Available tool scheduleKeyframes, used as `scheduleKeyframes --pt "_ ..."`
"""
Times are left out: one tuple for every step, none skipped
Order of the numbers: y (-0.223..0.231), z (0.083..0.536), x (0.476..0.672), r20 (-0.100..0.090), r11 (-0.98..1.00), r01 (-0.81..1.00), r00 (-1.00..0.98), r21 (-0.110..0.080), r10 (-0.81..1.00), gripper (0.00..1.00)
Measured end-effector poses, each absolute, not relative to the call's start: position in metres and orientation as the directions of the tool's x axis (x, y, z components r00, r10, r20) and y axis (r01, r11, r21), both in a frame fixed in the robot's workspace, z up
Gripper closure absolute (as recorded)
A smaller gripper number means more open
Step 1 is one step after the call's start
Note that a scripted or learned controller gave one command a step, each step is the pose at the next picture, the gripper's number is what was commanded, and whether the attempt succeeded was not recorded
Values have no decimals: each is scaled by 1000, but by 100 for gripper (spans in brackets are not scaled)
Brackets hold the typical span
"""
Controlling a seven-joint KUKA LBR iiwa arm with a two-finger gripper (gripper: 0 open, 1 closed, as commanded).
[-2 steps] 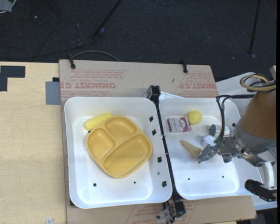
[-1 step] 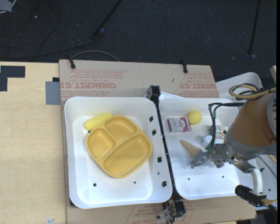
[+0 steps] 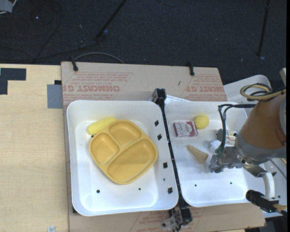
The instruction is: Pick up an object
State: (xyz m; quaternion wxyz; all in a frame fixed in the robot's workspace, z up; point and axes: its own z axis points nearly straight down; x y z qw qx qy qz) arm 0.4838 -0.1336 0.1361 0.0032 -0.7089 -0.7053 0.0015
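cone [image 3: 197, 153] lying flat, tip toward upper-left

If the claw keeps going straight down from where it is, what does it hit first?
Most likely the bare floor of the right bin. The claw hangs just right of the tan wedge, apparently apart from it, though depth is hard to judge from this angle.
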Motion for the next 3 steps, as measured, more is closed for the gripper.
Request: scheduleKeyframes --pt "-142 187 477 0 -5 1000 5 1 1000 100" --pt "-146 245 486 -1 1 1000 -1 3 1000 100" --pt "-147 279 486 0 2 1000 -2 1 1000 100"
